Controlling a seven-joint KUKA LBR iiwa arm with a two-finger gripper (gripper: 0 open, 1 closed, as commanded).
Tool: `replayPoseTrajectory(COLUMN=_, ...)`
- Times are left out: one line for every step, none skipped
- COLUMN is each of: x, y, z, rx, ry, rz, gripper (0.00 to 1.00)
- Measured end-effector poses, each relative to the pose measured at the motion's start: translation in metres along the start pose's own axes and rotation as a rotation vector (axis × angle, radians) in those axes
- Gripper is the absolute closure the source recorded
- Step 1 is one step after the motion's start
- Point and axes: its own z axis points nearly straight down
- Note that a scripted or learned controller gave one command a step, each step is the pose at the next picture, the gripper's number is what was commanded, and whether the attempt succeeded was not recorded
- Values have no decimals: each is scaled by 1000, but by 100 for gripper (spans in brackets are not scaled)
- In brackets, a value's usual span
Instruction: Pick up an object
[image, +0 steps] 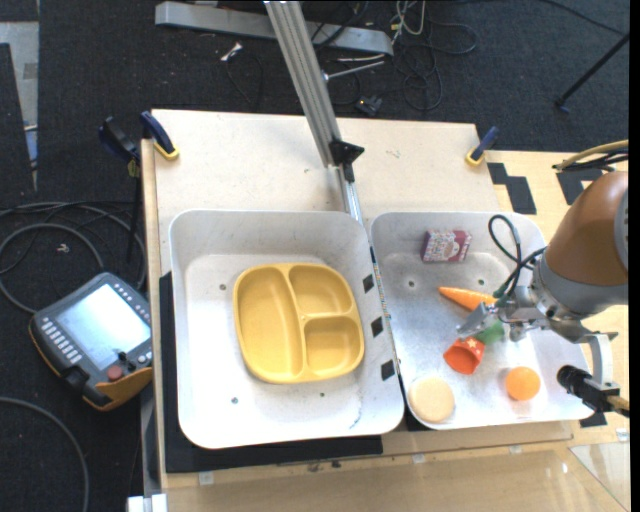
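From my remote station I see two white bins side by side on the bench: the left bin (200, 262) and the right bin (400, 262), their inner walls meeting at a ridge down the middle. The arm (592, 250) reaches in from the right, its gripper (484, 322) low over the middle of the right bin. I cannot tell whether the claw is apart or together.

Open floor in the right bin lies along its left side, between the ridge and the toys, and in the far left corner. The left bin has bare floor all around its single item, widest at the near edge.

By count, the right bin holds five things: one orange carrot (464, 296) just beyond the gripper, one small red-orange cup (464, 356) tipped on its side just below it, one orange ball (522, 383) near the front right, one pale round disc (433, 399) at the front rim, and one pink-and-white carton (446, 245) near the far wall. The left bin holds one yellow divided plate (298, 321) with three compartments.

A metal pole (312, 85) slants down to the ridge. A teach pendant (92, 342) sits on the floor at left, among cables.
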Motion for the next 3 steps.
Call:
replayPoseTrajectory(x=0, y=1, z=-12, rx=-3, ry=-1, rz=-2, gripper=100)
replayPoseTrajectory(x=1, y=3, z=-54, rx=-5, ry=-3, rz=-4, gripper=100)
replayPoseTrajectory(x=-4, y=4, z=-98, rx=-5, ry=-3, rz=-4, gripper=100)
